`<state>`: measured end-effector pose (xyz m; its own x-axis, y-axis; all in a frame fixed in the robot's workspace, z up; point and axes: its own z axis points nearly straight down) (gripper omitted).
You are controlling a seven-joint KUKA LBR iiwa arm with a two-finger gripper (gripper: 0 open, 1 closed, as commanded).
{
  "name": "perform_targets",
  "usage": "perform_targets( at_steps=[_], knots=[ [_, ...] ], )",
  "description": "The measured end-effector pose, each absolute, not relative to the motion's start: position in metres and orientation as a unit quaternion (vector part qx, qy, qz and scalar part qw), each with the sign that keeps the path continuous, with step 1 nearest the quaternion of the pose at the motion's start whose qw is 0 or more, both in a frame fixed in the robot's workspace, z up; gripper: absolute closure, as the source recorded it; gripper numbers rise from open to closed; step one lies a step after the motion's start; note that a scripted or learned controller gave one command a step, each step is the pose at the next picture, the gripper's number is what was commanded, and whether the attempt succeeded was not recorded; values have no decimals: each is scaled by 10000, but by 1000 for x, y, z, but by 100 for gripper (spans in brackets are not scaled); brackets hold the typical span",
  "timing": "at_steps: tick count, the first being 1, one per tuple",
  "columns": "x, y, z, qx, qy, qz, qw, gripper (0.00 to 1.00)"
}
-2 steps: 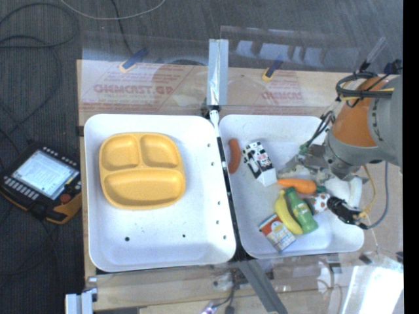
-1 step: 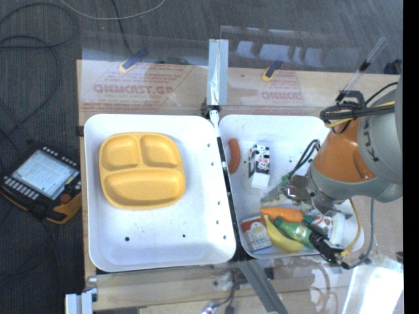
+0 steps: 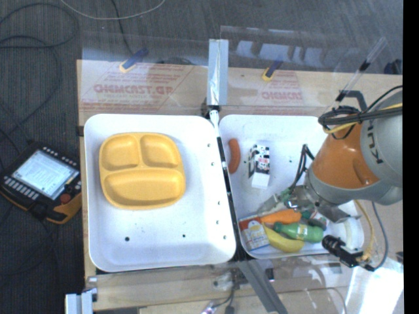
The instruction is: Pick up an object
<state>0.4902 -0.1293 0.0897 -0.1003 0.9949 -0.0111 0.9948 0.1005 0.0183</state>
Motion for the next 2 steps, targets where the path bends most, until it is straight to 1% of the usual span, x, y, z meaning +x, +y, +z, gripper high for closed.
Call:
perform_targets(
  at_steps=[1, 2],
  knots=[
    [492, -128, 97, 6695, 7427, 46, 92, 100],
    [492, -127, 96, 6694, 7428, 40, 80, 0]
  ],
)
